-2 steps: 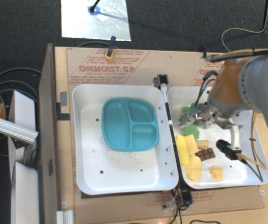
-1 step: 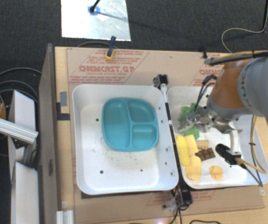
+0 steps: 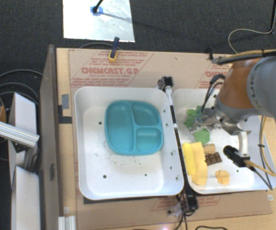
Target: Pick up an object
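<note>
Since the arm (image 3: 253, 87) hangs low over the right bin (image 3: 267, 150), its gripper (image 3: 202, 121) seems set to grab the green piece (image 3: 194, 116) near that bin's left wall, though how its grip stands I cannot tell.

Looks like a robotics lab: cardboard-topped desk (image 3: 128, 63) with two white bins (image 3: 87, 143), loose cables (image 3: 13, 78) on dark carpet (image 3: 18, 23), aluminium rail (image 3: 10, 131) alongside.
</note>
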### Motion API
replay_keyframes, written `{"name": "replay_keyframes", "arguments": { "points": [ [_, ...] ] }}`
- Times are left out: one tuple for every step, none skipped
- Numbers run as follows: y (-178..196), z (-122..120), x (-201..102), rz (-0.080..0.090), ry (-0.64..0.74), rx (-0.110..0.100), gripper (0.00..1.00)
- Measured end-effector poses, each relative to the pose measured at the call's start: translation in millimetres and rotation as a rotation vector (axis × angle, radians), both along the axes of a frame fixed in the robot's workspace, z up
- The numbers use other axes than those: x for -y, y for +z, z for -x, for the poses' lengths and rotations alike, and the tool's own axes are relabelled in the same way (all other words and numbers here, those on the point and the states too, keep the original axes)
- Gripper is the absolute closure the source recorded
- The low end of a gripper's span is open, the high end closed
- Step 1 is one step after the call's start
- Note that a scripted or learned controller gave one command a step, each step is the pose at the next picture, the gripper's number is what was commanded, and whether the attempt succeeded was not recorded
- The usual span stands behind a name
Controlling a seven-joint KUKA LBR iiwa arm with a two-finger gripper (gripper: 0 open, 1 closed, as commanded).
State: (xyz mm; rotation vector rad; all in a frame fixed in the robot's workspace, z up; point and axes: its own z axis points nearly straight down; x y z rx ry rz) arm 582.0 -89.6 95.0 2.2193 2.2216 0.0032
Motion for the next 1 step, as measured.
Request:
{"name": "replay_keyframes", "arguments": {
  "points": [
    [94.8,31.5,-25.5,0.000,0.005,0.007,1.00]
  ]
}}
